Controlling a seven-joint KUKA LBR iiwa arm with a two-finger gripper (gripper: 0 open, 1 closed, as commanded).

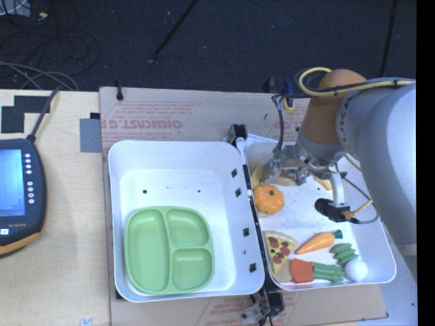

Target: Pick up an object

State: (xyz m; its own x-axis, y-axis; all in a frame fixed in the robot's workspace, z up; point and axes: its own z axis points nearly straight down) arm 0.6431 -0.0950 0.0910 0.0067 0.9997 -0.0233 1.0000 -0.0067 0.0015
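My gripper hangs low over the far left part of the right bin, under the orange band of the wrist. Just in front of it and to its left lies an orange toy pumpkin. Nearer the bin's front lie a pizza slice, a carrot, a red piece, green vegetable pieces and a white egg. A small yellowish item peeks out beside the gripper, partly hidden by it.
The left bin holds a green divided plate. A black part on a cable hangs off the arm over the right bin. A pendant with a screen lies at the bench's left.
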